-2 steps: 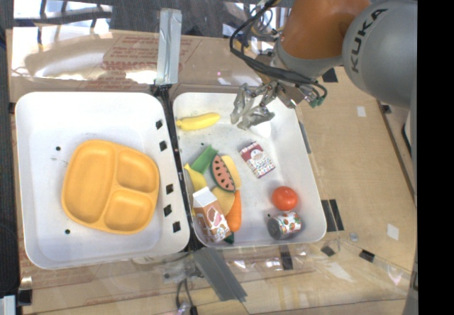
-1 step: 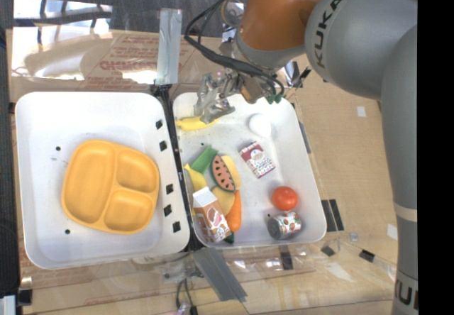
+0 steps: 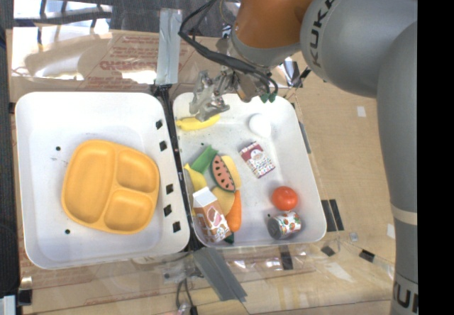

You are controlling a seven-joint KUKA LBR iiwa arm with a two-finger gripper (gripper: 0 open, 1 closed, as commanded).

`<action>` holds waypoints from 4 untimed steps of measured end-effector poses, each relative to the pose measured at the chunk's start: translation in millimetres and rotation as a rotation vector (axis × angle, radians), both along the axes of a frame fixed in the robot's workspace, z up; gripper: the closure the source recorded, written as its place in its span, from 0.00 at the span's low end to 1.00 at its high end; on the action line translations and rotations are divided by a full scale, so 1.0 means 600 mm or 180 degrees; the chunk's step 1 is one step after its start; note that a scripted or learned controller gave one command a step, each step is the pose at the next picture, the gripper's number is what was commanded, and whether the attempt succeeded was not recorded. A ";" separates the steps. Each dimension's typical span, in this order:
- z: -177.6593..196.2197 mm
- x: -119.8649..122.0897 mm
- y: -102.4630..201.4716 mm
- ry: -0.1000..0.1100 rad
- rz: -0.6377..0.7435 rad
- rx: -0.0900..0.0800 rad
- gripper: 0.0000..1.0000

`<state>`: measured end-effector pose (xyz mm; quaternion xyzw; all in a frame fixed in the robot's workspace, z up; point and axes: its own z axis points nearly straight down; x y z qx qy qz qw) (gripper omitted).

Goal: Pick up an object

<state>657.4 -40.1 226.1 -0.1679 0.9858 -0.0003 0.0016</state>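
My gripper (image 3: 207,104) hangs over the far left corner of the right bin (image 3: 306,164), just above a yellow banana (image 3: 193,123) that lies against the bin's back wall. Nothing shows as lifted from the bin. Further forward lie a white ball (image 3: 259,124), a small red and white carton (image 3: 257,159), a watermelon slice (image 3: 224,173) beside a green piece (image 3: 202,159), an orange carrot (image 3: 234,211), a juice carton (image 3: 211,216), a red tomato (image 3: 285,198) and a small printed can (image 3: 284,225).
The left bin (image 3: 42,122) holds a yellow divided plate (image 3: 110,184). A black divider (image 3: 170,157) runs between the two bins. The grey arm with its orange band (image 3: 284,5) and cables stands above the right bin's back edge.
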 end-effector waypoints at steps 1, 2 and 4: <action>-0.028 -0.033 -0.067 0.0013 0.1326 -0.0003 1.00; 0.007 -0.001 -0.084 -0.0006 0.1443 -0.0007 1.00; -0.069 0.000 -0.264 -0.0003 0.3814 -0.0009 1.00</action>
